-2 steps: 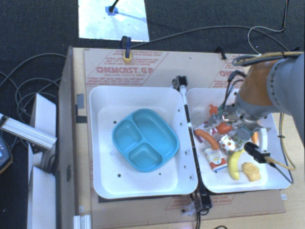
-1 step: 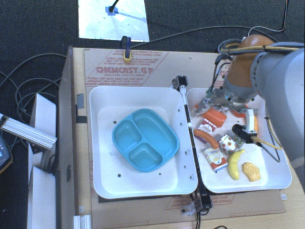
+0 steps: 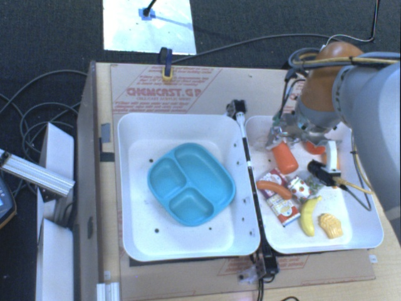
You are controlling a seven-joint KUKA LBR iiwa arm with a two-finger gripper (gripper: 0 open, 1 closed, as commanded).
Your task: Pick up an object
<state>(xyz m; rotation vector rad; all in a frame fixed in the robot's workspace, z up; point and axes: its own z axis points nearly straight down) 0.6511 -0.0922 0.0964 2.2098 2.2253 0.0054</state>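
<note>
Plastic, board and metal on your bench

You have two smooth white plastic bins (image 3: 131,187), faintly glossy, resting on a matt tan board (image 3: 188,83) printed in red. Your blue divided tray (image 3: 190,184) looks like smooth plastic with a soft sheen. The banana (image 3: 308,214), orange carrot-like piece (image 3: 286,158) and sausage (image 3: 273,187) look like glossy moulded plastic. The arm (image 3: 363,99) has a smooth grey painted shell; the floor carpet (image 3: 44,24) is dark and rough.
</note>
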